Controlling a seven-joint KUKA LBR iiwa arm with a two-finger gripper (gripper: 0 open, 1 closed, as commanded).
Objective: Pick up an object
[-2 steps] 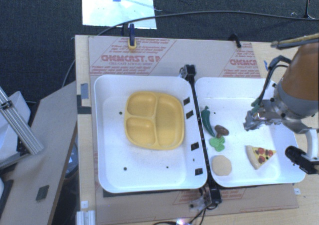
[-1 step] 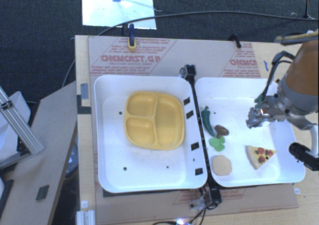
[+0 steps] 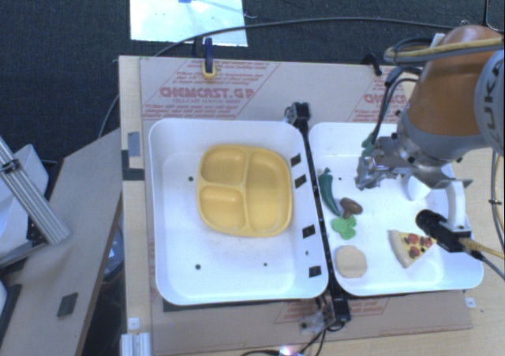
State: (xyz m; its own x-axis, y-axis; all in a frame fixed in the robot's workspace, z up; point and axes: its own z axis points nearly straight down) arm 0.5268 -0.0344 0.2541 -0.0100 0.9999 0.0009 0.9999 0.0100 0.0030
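— Mushroom (image 3: 350, 207) lies near the right bin's (image 3: 465, 274) left edge; approach step?
— Yes. Gripper (image 3: 371, 174) hovers just above-right of it, grip unreadable, nothing visibly held. Next: descend squarely.

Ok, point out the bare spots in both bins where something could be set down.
Left bin: a bare floor strip runs all around the yellow divided plate, widest along the near edge. Right bin: bare at the far corner, beside the claw. Crowded near the divider: green pepper, brown piece, green piece, tan round, pizza slice.
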